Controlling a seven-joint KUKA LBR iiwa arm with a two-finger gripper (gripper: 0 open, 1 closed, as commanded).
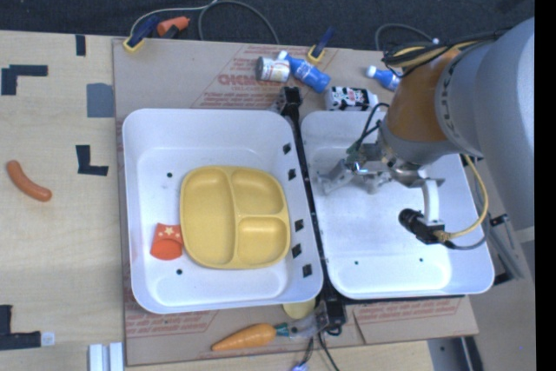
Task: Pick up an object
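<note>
Item: my gripper (334, 178), jaw state unreadable, low in the right bin (382, 269); nearest pickables, yellow tray (233, 215) and orange cup (167, 242), lie at its eight o'clock in the left bin (143, 135).

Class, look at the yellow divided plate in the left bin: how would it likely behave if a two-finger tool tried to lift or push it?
The yellow plate looks rigid, so probably stiff, not floppy. It lies flat, so it would likely slide, not roll. Its broad, low shape suggests only the rim offers a grip.
</note>
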